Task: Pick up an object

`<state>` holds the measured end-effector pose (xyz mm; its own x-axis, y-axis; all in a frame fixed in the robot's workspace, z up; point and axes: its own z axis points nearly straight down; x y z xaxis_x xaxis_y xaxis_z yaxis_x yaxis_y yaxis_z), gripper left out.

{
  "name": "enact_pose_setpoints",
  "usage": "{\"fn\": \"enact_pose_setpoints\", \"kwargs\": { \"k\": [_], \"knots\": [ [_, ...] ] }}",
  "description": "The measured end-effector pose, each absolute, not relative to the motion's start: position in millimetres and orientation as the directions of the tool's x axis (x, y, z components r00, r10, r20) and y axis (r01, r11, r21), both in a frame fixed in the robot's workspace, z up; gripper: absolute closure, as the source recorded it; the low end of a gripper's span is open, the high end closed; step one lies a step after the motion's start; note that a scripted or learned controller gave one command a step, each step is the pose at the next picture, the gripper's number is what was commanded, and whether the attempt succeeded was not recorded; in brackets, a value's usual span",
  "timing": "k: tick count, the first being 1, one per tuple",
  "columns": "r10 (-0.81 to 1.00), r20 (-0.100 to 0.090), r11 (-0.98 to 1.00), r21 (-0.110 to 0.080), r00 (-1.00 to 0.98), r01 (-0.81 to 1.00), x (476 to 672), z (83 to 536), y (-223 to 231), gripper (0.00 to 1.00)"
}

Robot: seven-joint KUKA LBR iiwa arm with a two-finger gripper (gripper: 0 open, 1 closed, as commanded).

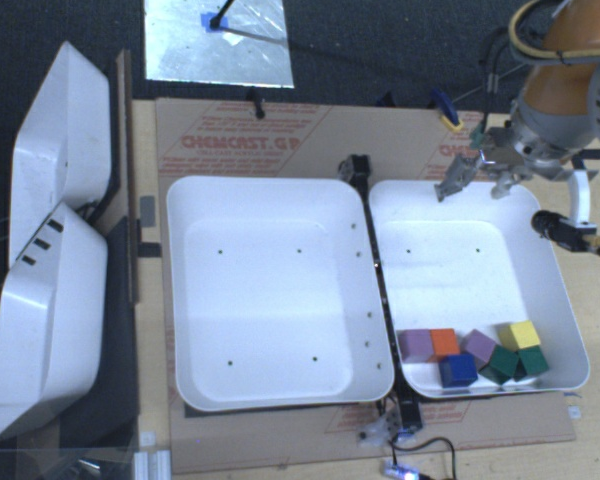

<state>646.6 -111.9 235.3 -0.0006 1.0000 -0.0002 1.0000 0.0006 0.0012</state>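
A KUKA arm holds its gripper [477, 180] above the far rim of the right bin [555, 268], fingers spread apart with nothing between them, while the objects it is meant to pick from sit well apart from it, packed into the bin's near edge. The cluster runs along that front wall: a lilac block [415, 344], an orange block [444, 342], a blue block [458, 369], a second lilac block [479, 346], a yellow block [523, 334] and what look like two green blocks [509, 364], though at this slant they could be a single piece. The left bin [195, 228] lies beside it.

The crowding is the chief hazard. The blocks touch or nearly touch one another, so a finger coming down may land on a neighbour rather than in a gap, shoving the pile instead of closing on one piece. The bin's sloped front wall sits just beside the row and could block a finger or tip a block as the grip closes. The several tilted blocks offer poor flat faces and may squirt free. The lilac block at the left end, with bare floor on one side, appears the safest target.
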Motion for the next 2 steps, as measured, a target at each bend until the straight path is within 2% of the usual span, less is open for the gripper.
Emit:
{"fn": "enact_pose_setpoints", "kwargs": {
  "k": [1, 2],
  "knots": [
    [1.000, 0.001, 0.000, -0.005, 0.000, 1.000, 617.6, 162.2, -98.6, 0.00],
    [1.000, 0.000, 0.000, 0.002, 0.000, 1.000, 619.6, 176.4, -99.5, 1.00]
  ]
}}
